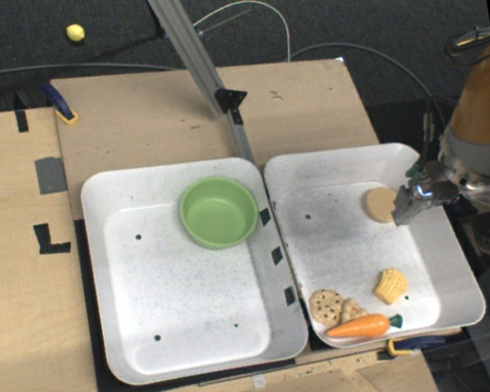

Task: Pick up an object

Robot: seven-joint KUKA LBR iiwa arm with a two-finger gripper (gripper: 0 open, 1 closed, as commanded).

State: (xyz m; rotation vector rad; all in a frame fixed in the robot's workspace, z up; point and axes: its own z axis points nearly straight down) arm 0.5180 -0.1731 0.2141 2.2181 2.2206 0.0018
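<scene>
Hovering beside the round tan biscuit (379, 205) (no long axis), the gripper (410, 204) hides whether it's open.

No legible text, label, brand, number or sign on any surface here.

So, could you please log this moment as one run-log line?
gripper: right bin, beside tan round piece | grasp: unclear | green bowl: left bin | carrot: right bin, near edge
</scene>
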